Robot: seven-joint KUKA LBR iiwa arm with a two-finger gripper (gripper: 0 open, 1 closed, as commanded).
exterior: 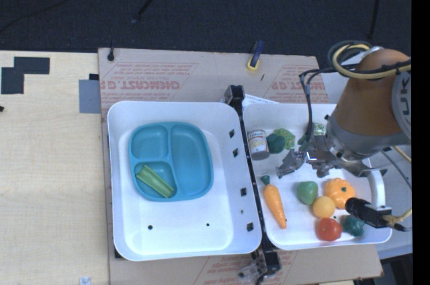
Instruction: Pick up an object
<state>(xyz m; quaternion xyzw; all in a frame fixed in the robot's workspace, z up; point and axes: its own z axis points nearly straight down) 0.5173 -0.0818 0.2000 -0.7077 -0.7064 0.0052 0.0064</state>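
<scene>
Where the arm (pixel 373 105) reaches in from your right, its end effector (pixel 295 163) hangs over the right-hand bin (pixel 306 242), near that bin's middle; you cannot tell from this slant how its tips stand, and nothing shows between them. Just to its left you see a small jar (pixel 257 143) standing upright beside a dark green broccoli piece (pixel 281 140). Below the end effector lies an orange carrot (pixel 274 204), slanted, with its green top toward the back of the bin. To the carrot's right you find a green pear-like fruit (pixel 306 192), a yellow lemon (pixel 323 207) touching it, an orange tangerine (pixel 339 190) just behind the lemon, a red tomato (pixel 328 229) near the front rim, and a dark teal piece (pixel 354 226) beside the tomato. Across the divider, the left-hand bin (pixel 181 240) carries a blue compartment plate (pixel 178 149), and a green pod-shaped vegetable (pixel 154 181) rests in its lower-left compartment. Both bins sit on a cardboard sheet (pixel 168 78) on the desk (pixel 47 176).
</scene>
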